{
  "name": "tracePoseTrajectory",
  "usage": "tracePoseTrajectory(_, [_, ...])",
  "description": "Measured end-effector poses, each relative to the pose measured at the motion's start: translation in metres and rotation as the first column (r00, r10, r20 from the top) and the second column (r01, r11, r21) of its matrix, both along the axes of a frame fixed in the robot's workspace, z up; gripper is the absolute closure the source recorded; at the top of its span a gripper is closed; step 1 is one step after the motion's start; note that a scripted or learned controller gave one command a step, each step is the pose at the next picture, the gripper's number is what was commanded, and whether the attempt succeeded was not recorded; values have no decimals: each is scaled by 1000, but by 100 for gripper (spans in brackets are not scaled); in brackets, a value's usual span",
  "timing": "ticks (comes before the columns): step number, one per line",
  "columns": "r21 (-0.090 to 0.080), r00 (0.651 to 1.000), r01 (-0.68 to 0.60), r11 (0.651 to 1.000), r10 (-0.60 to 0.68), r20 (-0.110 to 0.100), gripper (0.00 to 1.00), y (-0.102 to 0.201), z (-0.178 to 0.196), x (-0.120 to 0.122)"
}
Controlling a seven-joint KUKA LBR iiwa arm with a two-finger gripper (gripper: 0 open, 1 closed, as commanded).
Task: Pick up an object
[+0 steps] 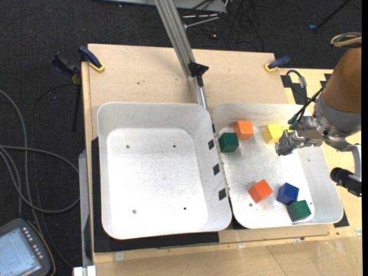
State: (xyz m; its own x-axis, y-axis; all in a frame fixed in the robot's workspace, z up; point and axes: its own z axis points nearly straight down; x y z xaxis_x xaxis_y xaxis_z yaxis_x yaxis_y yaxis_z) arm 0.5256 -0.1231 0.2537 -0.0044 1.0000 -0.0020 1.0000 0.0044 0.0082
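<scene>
gripper [283, 149] sits low over the right shallow white plastic bin [322, 180], near its upper right area, just right of and below the small yellow cube [272, 133]. can't tell if it's touching the cube, and gripper state can't be read from this angle. grey arm with orange band [347, 82] comes in from the right.

yellow cube: matte, sharp-edged, looks like a painted wood or foam block, near the bin's back wall, apart from the others.

other blocks in the right bin, all similar small matte cubes:
- orange cube [244, 129] near the back, just left of the yellow one
- dark green cube [228, 142] just beside it, lower left, close to the divider edge
- second orange cube [260, 190] toward the front middle, tilted
- blue cube [287, 192] to its right
- second green cube [299, 210] touching or just beside the blue one, near the front rim

left white bin [109, 154]: speckled floor, rounded corners. both bins sit on a pale fibreboard bench top [144, 73].
</scene>
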Motion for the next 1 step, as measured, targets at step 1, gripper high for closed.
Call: tracePoseTrajectory(1, [3, 1000, -3, 1000, 3, -7, 100, 43, 2, 11])
